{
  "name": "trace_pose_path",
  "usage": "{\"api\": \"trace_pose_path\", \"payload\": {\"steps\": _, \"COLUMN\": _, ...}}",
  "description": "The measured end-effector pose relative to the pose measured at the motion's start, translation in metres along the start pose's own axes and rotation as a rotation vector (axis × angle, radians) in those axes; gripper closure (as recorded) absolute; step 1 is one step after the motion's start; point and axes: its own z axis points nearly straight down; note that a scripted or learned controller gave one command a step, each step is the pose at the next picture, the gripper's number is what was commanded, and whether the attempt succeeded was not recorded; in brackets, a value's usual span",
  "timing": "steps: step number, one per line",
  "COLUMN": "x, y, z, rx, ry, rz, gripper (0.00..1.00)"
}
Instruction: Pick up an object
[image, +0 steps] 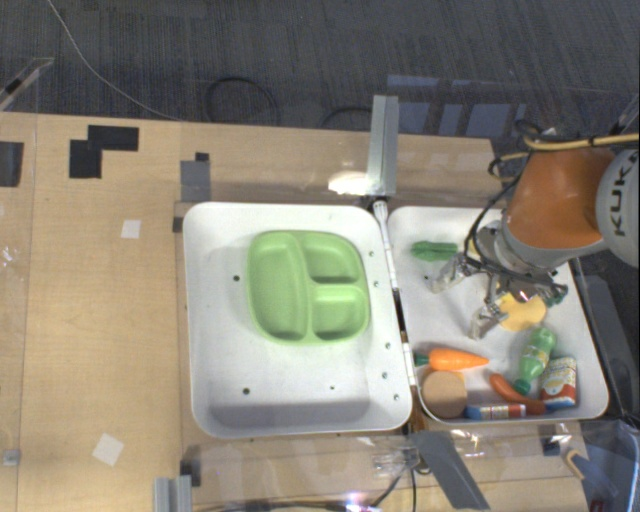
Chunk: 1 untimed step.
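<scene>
A wooden bench (100, 300) bears two white bins, left (215, 400) and right (430, 232), side by side

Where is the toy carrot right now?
The carrot lies in the right bin, near its front left corner, just behind the round bread roll.

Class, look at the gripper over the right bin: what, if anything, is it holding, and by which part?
Nothing is held. The gripper hangs open over bare floor of the right bin, the yellow cheese wedge just beside it.

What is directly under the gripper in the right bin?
A pale yellow wedge-shaped item lies under the gripper on the right bin floor. The arm covers its upper part and whatever else lies beneath the wrist.
</scene>
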Motion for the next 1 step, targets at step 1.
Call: {"api": "trace_pose_path", "payload": {"steps": 1, "x": 0.0357, "y": -0.0104, "z": -0.0006, "rx": 0.0, "ry": -0.001, "rz": 0.041, "gripper": 0.0}}
